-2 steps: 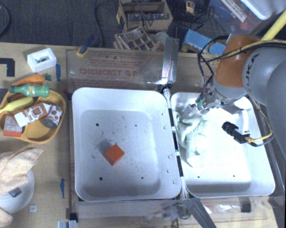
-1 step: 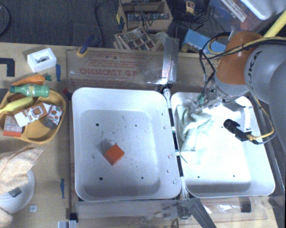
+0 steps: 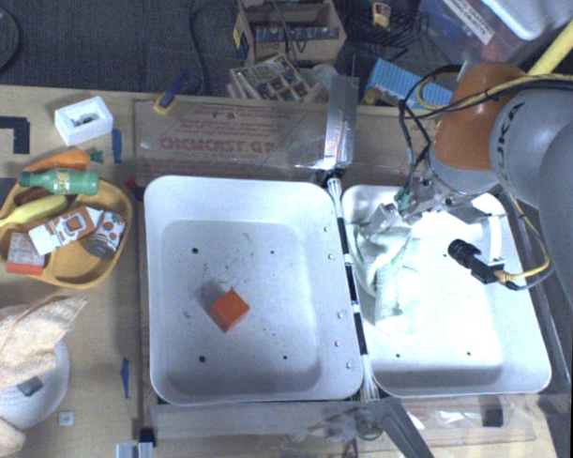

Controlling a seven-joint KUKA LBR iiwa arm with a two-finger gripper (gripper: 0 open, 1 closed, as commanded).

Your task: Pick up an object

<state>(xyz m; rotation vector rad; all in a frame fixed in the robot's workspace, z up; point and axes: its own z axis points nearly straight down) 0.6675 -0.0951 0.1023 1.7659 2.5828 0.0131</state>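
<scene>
A pale crumpled cloth (image 3: 384, 260) lies at the left side of the right bin (image 3: 470, 357), my gripper (image 3: 407, 201) sits at its upper edge, finger state indeterminate, so pickup remains unconfirmed.

Open floor rings the orange block (image 3: 230, 310) in the left bin (image 3: 175, 210).

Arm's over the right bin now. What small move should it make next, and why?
Probably lower the gripper a little onto the crumpled pale cloth and close. The gripper sits at the cloth's upper end in the right white bin, with nothing visibly between its fingers, while the orange cube lies away in the left white bin.
</scene>
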